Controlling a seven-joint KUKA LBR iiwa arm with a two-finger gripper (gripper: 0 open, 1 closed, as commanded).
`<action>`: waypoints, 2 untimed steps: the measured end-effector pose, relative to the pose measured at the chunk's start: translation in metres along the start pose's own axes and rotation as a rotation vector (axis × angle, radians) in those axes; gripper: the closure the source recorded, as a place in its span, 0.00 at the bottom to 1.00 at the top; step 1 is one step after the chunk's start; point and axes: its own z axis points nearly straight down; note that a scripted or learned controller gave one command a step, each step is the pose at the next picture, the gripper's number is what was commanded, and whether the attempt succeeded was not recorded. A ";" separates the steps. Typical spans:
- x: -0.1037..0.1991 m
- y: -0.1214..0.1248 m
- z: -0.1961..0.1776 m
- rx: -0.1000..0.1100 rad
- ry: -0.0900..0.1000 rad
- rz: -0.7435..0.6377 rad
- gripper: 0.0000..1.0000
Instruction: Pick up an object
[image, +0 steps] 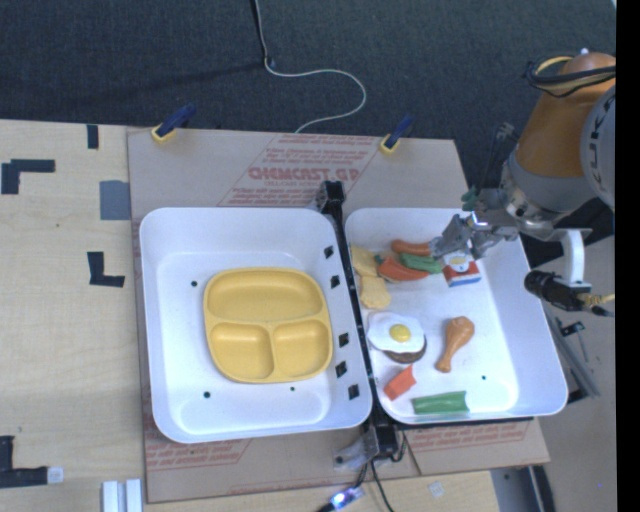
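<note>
Gripper (458, 236) sits low over the far end of the right bin (520, 330), right at the hot dog (411, 246) and the small red-white-blue carton (462, 272); can't tell its opening or whether it has anything. Fried egg (398, 333), drumstick (454, 342) and green block (440, 403) lie nearer. Left bin (170, 300) holds the yellow tray (268, 324).

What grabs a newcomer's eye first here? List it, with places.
The yellow tray sits in the middle of the left bin. The right bin holds a scatter of toy food, among them a fried egg and a drumstick. The gripper hangs over that bin's far side.
</note>
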 end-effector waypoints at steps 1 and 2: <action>0.057 -0.003 -0.007 0.003 0.002 -0.005 1.00; 0.115 -0.009 0.008 0.006 0.000 -0.004 1.00</action>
